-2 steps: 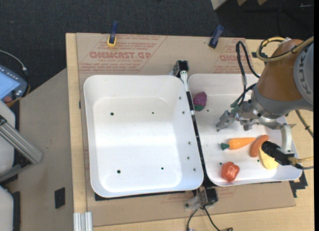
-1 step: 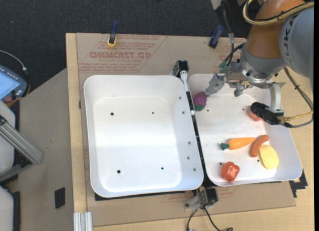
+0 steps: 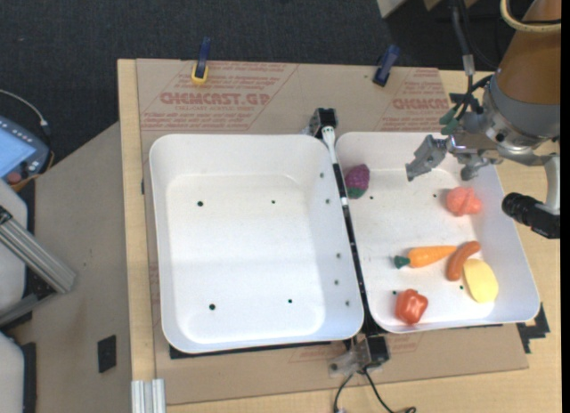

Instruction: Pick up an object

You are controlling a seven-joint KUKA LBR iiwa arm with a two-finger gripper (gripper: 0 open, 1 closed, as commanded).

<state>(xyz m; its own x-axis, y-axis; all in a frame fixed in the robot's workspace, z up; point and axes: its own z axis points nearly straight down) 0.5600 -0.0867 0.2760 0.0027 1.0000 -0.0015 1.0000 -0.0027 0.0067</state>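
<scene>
Pink rounded toy fruit: probably light, smooth, slippery; best taken across middle. Gripper just above-left, jaws' state untellable.

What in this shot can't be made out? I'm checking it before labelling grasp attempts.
- Gripper: small and dark in the camera view; open or shut is unclear.
- Arm: cut off by the right and top edges.
- Sausage: its lower end is hidden by the yellow potato.
- Purple grapes: too small for detail.
</scene>
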